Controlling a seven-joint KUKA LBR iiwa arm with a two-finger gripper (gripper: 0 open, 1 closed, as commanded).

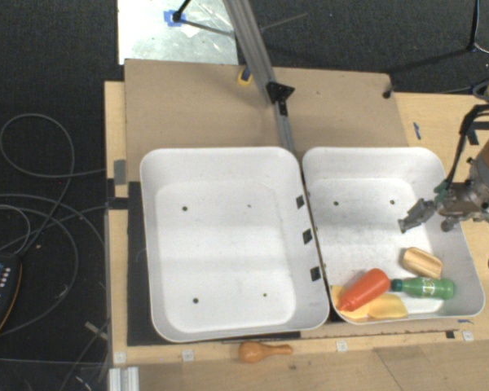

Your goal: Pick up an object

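Wood-coloured pear-shaped piece (263, 350) lies nearest the camera on the bench edge, outside both bins and well to the gripper's lower left. Inside the right bin (367, 163), below the gripper, a cluster sits in the near corner: an orange carrot-like piece (364, 289) with its long axis slanting up to the right, a yellow piece (385, 308) under it, a green bottle (424, 287) lying sideways with its cap pointing left and a pale label too small to read, and a tan bread-like roll (422, 261) just below the gripper. The gripper (413, 217) hovers over the bin's right side with nothing between its fingers; their spread cannot be told. The left bin (220, 160) lies well left.
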